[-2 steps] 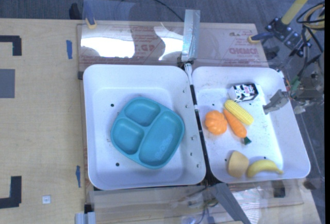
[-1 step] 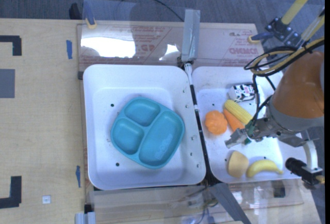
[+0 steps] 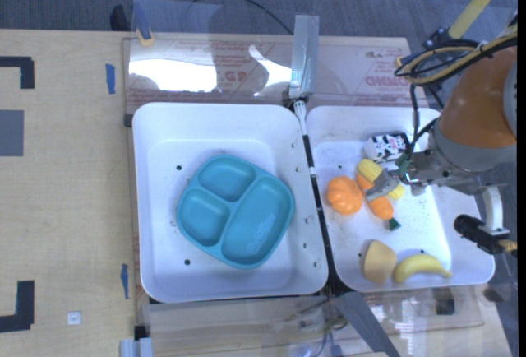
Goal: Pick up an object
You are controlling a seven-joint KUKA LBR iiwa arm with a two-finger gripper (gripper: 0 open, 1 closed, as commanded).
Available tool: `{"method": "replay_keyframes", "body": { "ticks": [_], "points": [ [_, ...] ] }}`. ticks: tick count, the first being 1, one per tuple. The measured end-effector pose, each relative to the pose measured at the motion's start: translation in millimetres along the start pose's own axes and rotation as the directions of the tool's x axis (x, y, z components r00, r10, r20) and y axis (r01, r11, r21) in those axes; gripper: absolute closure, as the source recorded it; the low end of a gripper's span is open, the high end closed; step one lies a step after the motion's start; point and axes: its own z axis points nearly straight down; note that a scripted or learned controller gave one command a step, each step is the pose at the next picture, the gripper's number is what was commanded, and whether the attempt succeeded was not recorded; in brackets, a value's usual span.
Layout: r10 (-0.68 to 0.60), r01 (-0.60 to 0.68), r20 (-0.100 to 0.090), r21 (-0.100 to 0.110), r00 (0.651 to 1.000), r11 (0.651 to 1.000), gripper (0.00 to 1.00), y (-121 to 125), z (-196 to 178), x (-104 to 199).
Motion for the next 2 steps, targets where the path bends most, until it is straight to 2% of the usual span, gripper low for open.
{"method": "replay_keyframes", "body": {
  "ticks": [1, 2],
  "points": [
    [0.044, -0.044, 0.000, -0.005, 0.999, 0.999, 0.00, -6.9, 65.4, 1.8],
    [0.047, -0.047, 0.003, -0.012, 0.999, 0.999, 1.00, -5.2, 53.5, 0.4]
  ]
}}
